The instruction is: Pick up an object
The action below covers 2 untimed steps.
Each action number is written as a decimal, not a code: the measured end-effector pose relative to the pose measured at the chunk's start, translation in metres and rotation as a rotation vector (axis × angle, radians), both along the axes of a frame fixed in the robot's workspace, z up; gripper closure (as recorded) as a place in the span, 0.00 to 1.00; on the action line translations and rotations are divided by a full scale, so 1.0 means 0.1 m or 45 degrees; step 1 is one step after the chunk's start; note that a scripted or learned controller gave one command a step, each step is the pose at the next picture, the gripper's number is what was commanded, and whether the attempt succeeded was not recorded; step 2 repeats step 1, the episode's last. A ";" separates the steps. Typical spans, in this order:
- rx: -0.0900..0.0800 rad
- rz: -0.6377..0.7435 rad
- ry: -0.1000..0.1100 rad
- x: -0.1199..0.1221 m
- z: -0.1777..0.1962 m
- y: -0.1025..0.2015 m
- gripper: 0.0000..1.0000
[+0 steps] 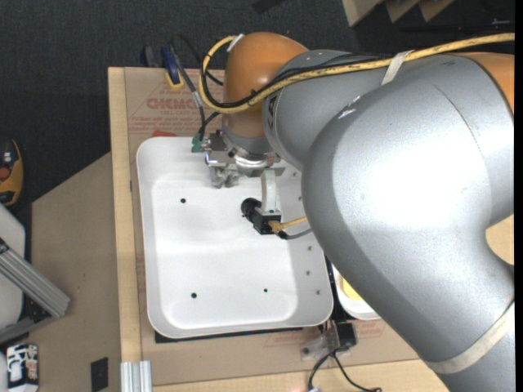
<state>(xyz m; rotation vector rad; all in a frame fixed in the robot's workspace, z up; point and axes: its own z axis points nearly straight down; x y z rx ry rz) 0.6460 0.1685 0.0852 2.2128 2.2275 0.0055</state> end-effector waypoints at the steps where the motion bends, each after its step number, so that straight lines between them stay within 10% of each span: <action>1: -0.002 -0.012 0.001 0.21 0.00 -0.36 1.00; 2: -0.002 -0.012 0.001 0.21 0.00 -0.36 1.00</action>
